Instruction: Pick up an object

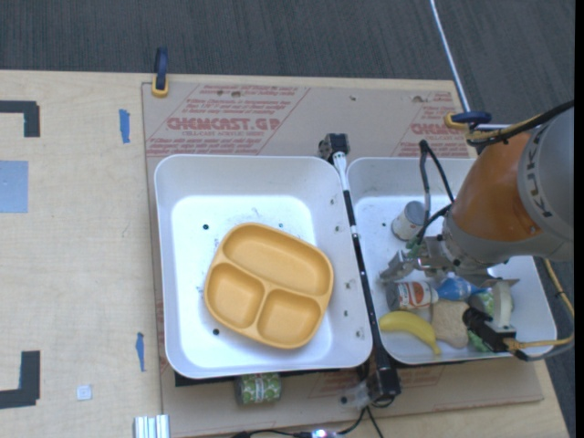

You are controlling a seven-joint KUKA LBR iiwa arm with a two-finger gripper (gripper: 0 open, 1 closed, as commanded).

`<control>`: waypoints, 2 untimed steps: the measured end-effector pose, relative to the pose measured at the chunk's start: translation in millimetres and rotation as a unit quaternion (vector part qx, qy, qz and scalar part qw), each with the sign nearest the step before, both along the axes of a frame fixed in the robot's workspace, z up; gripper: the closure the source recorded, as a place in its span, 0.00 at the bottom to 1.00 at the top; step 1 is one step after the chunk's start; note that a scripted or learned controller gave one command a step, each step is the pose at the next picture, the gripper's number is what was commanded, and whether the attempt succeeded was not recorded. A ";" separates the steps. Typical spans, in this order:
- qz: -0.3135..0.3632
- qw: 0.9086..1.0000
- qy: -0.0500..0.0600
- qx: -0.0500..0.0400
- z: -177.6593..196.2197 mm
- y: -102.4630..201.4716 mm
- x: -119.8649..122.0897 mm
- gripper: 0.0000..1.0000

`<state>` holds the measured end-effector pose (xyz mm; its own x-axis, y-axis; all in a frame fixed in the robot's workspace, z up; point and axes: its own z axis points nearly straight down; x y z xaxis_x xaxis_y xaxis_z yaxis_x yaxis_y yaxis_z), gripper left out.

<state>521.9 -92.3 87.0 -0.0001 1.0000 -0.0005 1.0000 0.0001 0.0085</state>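
By the near edge of the right bin (379, 199), the banana (411, 328) lies flat, its long axis along that edge and its ends pointing toward the side walls. Just beyond it, a small can (415, 294) lies beneath the gripper (403, 266). I cannot tell whether its jaws are open or closed.

This was a robotics lab: a pale desk (73, 272) carried blue tape marks (124, 126), a clamped board (274, 117), two white bins (166, 245) and cables (356, 245).

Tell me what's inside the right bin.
Visible in the right bin: a banana, a small can, a blue item, a beige piece and a grey cup. The arm covers the bin's right side, so anything beneath it is hidden.
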 end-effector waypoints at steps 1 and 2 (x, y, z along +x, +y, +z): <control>0.000 1.000 0.000 0.000 0.0 -1.1 -11.3 0.00; 0.000 1.000 -0.004 -0.001 11.0 -1.9 -9.3 1.00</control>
